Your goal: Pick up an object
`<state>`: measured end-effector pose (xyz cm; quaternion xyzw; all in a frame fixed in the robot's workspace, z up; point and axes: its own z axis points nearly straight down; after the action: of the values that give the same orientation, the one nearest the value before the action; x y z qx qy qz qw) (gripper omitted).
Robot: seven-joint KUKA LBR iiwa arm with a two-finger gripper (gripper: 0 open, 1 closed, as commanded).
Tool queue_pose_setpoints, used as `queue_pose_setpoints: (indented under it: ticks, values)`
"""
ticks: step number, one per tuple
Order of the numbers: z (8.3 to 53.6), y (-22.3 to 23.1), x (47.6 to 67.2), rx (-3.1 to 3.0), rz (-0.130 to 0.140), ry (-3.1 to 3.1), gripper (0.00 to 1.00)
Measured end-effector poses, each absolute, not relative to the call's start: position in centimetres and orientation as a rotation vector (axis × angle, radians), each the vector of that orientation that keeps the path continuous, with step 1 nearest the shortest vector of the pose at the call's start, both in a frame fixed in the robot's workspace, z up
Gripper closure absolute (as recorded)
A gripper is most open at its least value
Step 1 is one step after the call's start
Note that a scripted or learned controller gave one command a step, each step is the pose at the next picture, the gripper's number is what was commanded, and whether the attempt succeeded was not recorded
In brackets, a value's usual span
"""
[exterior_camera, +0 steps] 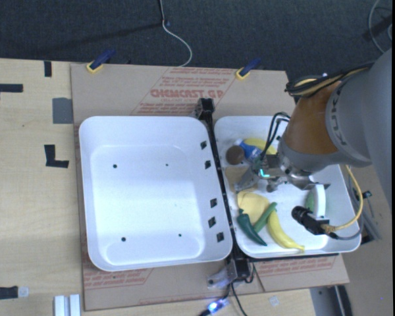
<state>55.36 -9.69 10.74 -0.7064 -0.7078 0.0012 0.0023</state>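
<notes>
1. Grey arm with orange band point(316, 120) reaching over the right shallow white bin point(336, 245).
2. Tool point(262, 176) low among the objects; opening impossible to tell.
3. Just below it: pale yellow rounded piece point(251, 205), green pepper-shaped toy point(255, 224), yellow plastic banana point(282, 233).
4. Brown round object point(235, 155) near the divider.
5. Left shallow white bin point(92, 133) alongside on the surface.

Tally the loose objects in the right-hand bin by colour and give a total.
Yellow: 3, a banana, a yellow lump, a yellow piece partly hidden by the arm
Green: 1, a green pepper
Brown: 1, a brown ball
Blue: 1, a blue object
Total: 6 visible
</notes>
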Motion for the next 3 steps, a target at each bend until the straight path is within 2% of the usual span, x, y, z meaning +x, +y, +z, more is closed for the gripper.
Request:
queue_pose_setpoints:
  ticks: [1, 2, 3]
  values:
    - [8.3, -9.3, 58.5, -2.218, 0.002, -2.223, 0.0]
    - [8.4, -10.6, 65.9, -2.219, -0.001, -2.226, 0.0]
    - [9.4, -10.6, 65.6, -2.215, 0.006, -2.223, 1.0]
